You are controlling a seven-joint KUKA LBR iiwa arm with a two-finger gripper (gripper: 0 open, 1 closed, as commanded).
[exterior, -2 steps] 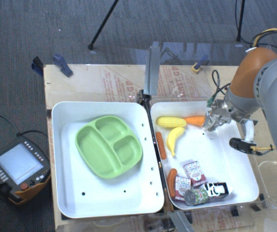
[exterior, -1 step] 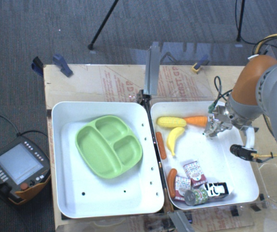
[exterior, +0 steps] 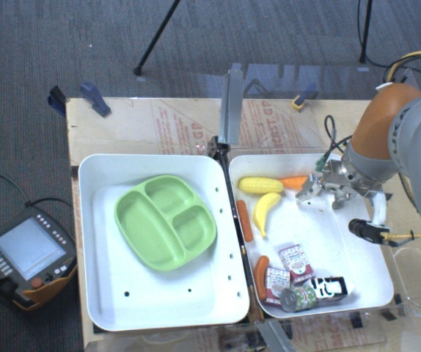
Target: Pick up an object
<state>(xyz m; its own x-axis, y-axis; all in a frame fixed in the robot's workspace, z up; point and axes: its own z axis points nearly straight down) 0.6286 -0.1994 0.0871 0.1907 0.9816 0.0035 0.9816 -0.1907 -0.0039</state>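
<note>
Two shallow white bins sit side by side on the bench. The left bin holds one thing: a light green plastic plate with three compartments, lying flat near the bin's middle.

The right bin holds the loose items. At its far left lie one yellow toy corn cob and, touching its right end, one small orange toy carrot. Just nearer than the corn is one yellow toy banana, curving toward the near side. Two reddish-orange toy sausages lie along the left wall: one beside the banana, one nearer. At the near side are two small red-and-white packets; their printing is too small to read. Beside them lie one grey-green can on its side and one black item with white markings, also unreadable.

Red print runs across the brown board beyond the bins, seen upside down and not legible.

The metal two-finger gripper hangs over the far part of the right bin, just right of the carrot. How far its jaws are parted cannot be told, and nothing is seen between them.
</note>
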